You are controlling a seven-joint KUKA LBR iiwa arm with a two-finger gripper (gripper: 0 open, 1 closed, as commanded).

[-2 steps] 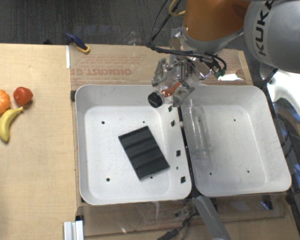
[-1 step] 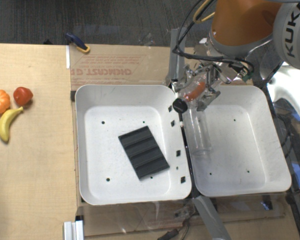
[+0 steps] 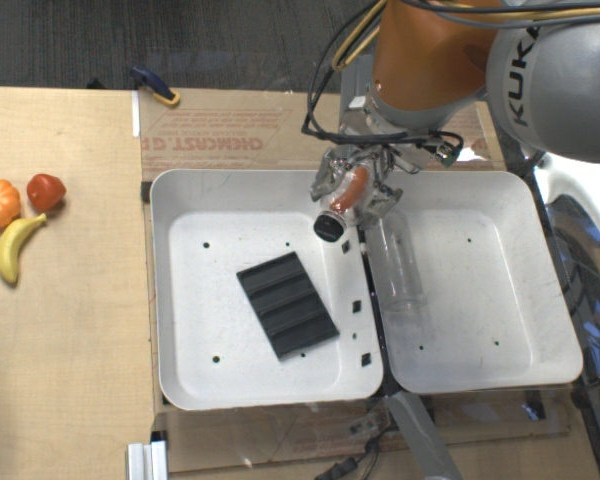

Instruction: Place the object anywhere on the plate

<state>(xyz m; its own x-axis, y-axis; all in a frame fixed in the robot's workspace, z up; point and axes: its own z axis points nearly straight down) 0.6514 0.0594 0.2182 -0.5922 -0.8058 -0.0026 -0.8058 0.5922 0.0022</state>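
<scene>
You see the gripper (image 3: 352, 196) hanging over the seam between the two bins, near their far rims, with a small orange-red bottle with a dark cap (image 3: 340, 206) seated between its fingers, cap end tilted down toward the left bin (image 3: 180, 268). So the object is gripped and off the bin floor; placement is not yet done. In the left bin lies a dark ribbed rectangular plate (image 3: 287, 305), flat, angled, bare on top, well short of the gripper. The right bin (image 3: 500, 298) holds a clear bottle (image 3: 398, 268) lying near its left wall. What's left, by your reckoning: carry across, lower, release onto the plate.
</scene>
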